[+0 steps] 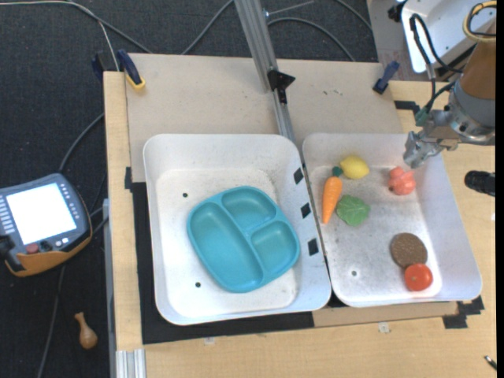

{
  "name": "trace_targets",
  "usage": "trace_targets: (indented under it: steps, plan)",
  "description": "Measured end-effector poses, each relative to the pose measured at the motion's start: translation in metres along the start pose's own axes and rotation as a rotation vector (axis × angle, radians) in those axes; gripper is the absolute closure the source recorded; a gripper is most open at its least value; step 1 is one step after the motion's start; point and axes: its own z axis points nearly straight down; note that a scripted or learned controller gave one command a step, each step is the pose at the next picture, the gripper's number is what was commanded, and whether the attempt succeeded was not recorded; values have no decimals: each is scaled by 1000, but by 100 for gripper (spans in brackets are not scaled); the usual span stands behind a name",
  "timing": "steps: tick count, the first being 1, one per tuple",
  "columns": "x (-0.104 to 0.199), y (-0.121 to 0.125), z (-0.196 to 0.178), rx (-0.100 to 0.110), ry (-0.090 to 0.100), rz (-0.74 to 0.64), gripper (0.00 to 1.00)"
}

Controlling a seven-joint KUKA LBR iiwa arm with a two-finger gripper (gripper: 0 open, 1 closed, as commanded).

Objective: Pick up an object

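Here, seen from above at a slant, no brand, label or legible writing shows on any object; the handheld pendant lying off the bench at far left has a bright blank screen with nothing readable on it.

The right bin holds six toy foods. A yellow lemon sits near the back, with an orange carrot just in front of it, green top toward the lemon, pointing down along the bin's left wall. A green leafy vegetable lies touching or just beside the carrot. A pink, rounded piece rests toward the back right. Nearer the front sit a flat brown disc and, just beside it, a red tomato.

The gripper hangs over the back right part of this bin, its tip just above and beside the pink piece. Nothing can be seen between its fingers, and how far they stand apart cannot be told from this angle. The grey arm enters from the right edge.

The left bin carries a turquoise divided plate with three compartments, lying flat near the middle. A grey metal post slants across the back of the bench between the two bins.
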Motion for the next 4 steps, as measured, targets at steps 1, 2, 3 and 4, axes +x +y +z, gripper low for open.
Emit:
trace_targets:
  steps: [1, 2, 3, 4]
  plan:
    - [1, 2, -45, 1, 1, -1, 100]
    - [1, 4, -100, 0, 0, -1, 100]
    - [50, -5, -100, 10, 6, -5, 100]
    - [109, -25, -95, 11, 6, -6, 100]
